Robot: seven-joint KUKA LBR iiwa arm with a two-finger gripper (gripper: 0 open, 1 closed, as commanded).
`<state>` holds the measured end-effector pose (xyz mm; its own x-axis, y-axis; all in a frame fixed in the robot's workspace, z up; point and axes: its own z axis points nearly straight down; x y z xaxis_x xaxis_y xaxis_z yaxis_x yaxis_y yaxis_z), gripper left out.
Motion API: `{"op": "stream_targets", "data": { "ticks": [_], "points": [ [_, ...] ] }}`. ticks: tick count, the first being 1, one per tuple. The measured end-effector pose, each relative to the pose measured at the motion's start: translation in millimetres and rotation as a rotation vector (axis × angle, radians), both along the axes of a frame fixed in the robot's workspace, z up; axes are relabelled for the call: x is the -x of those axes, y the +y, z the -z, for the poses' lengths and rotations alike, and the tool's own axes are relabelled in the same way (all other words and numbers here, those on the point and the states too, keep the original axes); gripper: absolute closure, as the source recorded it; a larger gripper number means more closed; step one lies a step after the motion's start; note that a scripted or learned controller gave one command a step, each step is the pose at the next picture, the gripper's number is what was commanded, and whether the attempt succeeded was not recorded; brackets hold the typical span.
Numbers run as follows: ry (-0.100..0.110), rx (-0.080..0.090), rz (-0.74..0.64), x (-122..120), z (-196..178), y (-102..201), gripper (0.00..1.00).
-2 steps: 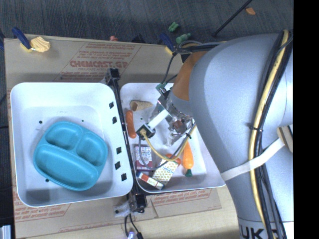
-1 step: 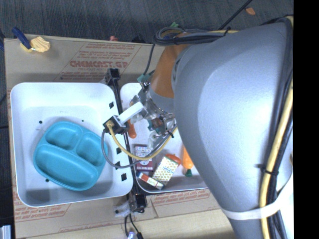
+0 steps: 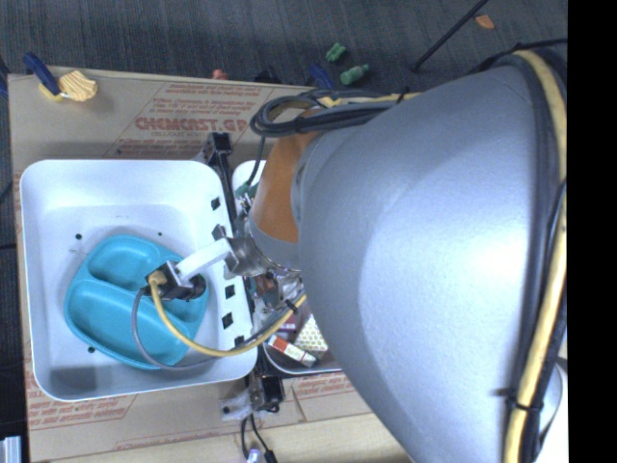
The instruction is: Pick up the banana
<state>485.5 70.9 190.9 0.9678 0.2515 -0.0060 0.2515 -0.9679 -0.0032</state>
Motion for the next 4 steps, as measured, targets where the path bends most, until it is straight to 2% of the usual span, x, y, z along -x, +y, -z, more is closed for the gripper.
{"op": "stream_targets", "data": {
  "ticks": [1, 2, 3, 4],
  "points": [
    [-0.002, -0.002, -0.136, 10, 99, 37, 0.0],
    [-0.006, -0.005, -0.142, 7, 88, 38, 1.0],
    [-0.006, 0.007, -0.293, 8, 98, 108, 1.0],
    [-0.002, -0.002, -0.242, 10, 3, 69, 1.0]
  ]
}}
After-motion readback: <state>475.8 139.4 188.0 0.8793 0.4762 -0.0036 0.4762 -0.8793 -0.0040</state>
